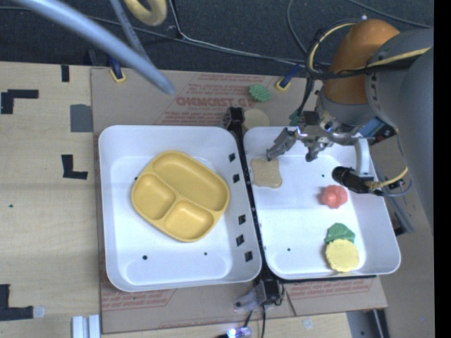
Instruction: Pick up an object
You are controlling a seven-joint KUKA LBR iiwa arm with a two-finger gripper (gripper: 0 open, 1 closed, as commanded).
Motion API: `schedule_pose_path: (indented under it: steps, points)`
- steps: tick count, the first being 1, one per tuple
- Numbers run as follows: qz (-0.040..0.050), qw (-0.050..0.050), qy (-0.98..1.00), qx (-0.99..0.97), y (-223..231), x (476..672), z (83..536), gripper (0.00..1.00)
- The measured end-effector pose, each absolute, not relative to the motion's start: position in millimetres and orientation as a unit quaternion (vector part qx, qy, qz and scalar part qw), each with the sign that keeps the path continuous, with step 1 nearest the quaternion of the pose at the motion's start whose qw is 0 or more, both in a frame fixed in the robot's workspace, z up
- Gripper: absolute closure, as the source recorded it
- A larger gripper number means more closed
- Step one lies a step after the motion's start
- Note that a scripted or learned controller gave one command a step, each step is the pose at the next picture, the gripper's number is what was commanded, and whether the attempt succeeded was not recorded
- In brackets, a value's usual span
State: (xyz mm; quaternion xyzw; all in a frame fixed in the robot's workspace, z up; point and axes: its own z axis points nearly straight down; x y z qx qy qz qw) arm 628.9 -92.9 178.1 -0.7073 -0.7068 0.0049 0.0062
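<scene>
The claw (291,153) hangs over the far left corner of the right bin (296,220). Its two fingers are spread wide, with nothing between them. One fingertip (273,152) is just above a tan slab (266,173), which lies against the bin's left wall, close to the divider between the bins.

A red lump (334,196) sits by the right wall. A green piece (340,231) touches a yellow disc (343,256) in the near right corner. The middle of this bin's floor is bare.

In the left bin (116,210), a yellow plate (181,196) with three wells lies centred, with bare floor all round it.

Cardboard (204,97) under the bins bears red print; the largest word looks like "CHEMCAST", and the rest is too small to read.
</scene>
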Motion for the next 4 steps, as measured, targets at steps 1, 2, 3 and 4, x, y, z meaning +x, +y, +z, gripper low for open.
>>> schedule_pose_path:
  steps: [1, 2, 3, 4]
  points:
    - [0.0003, 0.001, -0.708, -0.706, -93, 632.1, 186, 0.0]
    - [0.0022, 0.001, -0.708, -0.707, -95, 621.3, 132, 0.0]
    - [-0.0001, 0.0, -0.708, -0.707, -93, 621.5, 83, 0.0]
    - [0.0002, 0.0, -0.708, -0.706, -93, 621.6, 94, 1.0]
